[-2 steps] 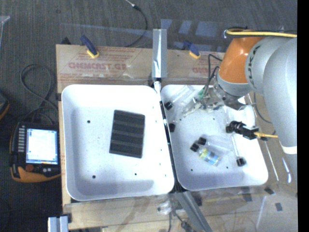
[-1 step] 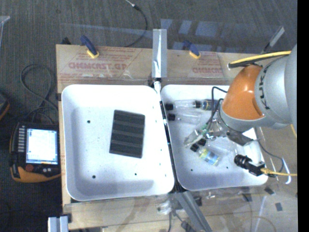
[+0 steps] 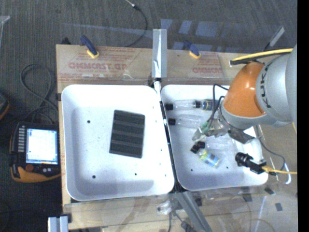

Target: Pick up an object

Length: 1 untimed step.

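Listing the contents by size, largest first.

Bench [image 3: 111, 64]: a brown board across the middle of the view, bearing both bins.

Arm [image 3: 277, 88]: grey with an orange band. It enters from 3 o'clock and hangs over the 2 o'clock quarter of the right bin.

Left bin [image 3: 72, 144]: shallow and white. It sits at 9 o'clock of its neighbour, with the two rims meeting.

Right bin [image 3: 186, 177]: shallow and white, with the small items lying in it.

Black ribbed slab [image 3: 127, 133]: lies flat near the centre of the left bin, its long axis leaning slightly toward 1 o'clock. It is well apart from the gripper.

Handheld pendant [image 3: 36, 151]: has a lit screen and a dark and orange casing. It lies off the bench at 9 o'clock of the left bin.

Gripper [image 3: 212, 128]: sits under the orange band, over the middle of the right bin. Whether it is spread or pressed together cannot be told.

Clear tube [image 3: 190, 104]: lies along the right bin's 12 o'clock wall, its dark end pointing to 3 o'clock.

Blue-and-yellow piece [image 3: 210, 158]: on the right bin's floor, near the gripper at its 6 o'clock.

Small black piece [image 3: 197, 147]: on the same floor at 7 o'clock of the gripper. It is just beside the blue-and-yellow piece, at that piece's 10 o'clock.

Blue clamp [image 3: 88, 43]: on the bench's 12 o'clock edge, above the left bin.

Second blue clamp [image 3: 193, 50]: on the same edge, above the right bin.
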Available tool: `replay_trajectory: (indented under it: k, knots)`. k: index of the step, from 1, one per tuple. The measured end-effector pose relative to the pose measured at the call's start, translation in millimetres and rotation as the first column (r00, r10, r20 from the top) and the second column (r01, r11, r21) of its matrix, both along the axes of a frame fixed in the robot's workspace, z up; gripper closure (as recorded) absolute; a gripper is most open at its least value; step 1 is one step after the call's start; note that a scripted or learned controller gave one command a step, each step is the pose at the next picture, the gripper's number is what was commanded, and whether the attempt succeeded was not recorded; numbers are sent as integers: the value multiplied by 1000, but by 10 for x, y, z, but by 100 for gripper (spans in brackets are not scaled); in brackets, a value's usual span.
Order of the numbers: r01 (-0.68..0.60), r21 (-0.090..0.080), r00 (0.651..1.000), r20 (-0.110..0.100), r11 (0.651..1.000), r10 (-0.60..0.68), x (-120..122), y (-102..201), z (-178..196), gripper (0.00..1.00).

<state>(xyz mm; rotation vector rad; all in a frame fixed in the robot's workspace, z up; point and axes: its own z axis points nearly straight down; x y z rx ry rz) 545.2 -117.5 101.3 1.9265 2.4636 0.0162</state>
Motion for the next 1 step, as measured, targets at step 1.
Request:
replay_trajectory:
  k: [1]
  knots:
    - [-36,0,999,-17,999,36,558,113,570,100]
